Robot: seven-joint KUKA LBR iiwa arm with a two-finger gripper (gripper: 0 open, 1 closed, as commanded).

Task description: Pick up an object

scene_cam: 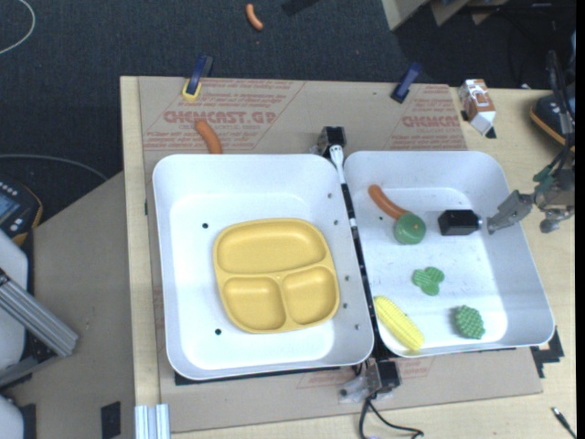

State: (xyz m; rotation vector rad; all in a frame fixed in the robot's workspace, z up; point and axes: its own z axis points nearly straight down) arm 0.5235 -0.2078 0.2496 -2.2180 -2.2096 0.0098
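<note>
2 white bins sit side by side on the bench. Nearest the camera in the right bin [521, 282] lie a yellow corn cob [398, 324] and a green knobbly piece [468, 321]; farther back sit a small green broccoli piece [427, 280], a round green piece [409, 229] touching an orange sausage [386, 200], and a black block [457, 221]. The left bin [178, 245] holds a yellow 3-compartment plate [274, 273]. The gripper [505, 212] (at the right bin's right wall, just beside the block) cannot be read as open or closed; nothing is visibly held. A second orange sausage [209, 136] lies on the bench beyond the left bin.
</note>
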